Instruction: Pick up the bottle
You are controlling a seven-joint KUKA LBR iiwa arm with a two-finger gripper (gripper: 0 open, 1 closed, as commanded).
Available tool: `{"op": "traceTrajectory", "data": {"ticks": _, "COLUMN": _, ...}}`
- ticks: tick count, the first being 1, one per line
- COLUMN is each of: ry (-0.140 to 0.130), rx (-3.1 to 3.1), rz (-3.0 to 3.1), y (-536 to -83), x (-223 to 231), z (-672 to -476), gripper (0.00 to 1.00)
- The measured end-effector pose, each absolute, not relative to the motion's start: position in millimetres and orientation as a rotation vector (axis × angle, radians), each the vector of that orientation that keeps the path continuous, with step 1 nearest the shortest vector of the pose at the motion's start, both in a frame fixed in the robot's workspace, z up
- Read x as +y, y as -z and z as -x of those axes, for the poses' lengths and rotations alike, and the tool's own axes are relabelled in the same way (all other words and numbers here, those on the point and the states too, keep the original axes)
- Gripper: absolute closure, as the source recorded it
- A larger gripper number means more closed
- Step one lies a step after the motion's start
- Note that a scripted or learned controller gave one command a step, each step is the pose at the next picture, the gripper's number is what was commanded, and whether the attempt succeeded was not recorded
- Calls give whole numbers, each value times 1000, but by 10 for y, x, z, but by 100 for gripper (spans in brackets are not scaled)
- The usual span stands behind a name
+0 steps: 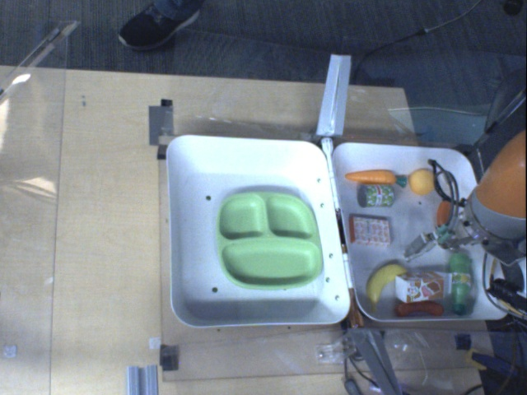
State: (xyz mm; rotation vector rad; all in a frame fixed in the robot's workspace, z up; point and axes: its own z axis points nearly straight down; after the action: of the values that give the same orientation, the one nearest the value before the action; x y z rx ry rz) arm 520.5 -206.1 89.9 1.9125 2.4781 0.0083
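The bottle (459, 281) is green with a label and lies lengthwise near the front right corner of the right bin (395, 153). My gripper (428, 243) hangs over that bin's middle right, just above and to the left of the bottle's top end. I see nothing held in it. The arm's orange band (504, 189) covers the bin's right rim.
The right bin also holds a carrot (370, 176), a small can (376, 195), a lemon (422, 181), a red-patterned box (370, 231), a banana (384, 279), a juice carton (422, 287) beside the bottle and a sausage (418, 309). A green divided tray (269, 238) sits in the left bin (189, 220).
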Motion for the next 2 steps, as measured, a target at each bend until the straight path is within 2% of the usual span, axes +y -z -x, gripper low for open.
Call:
{"op": "traceTrajectory", "data": {"ticks": 1, "ry": -4, "rx": 2521, "rz": -1861, "y": -1777, "x": -2059, "z": -4890, "gripper": 0}}
{"op": "traceTrajectory", "data": {"ticks": 2, "ry": -10, "rx": 2517, "rz": -1853, "y": -902, "x": -2061, "z": -5138, "gripper": 0}}
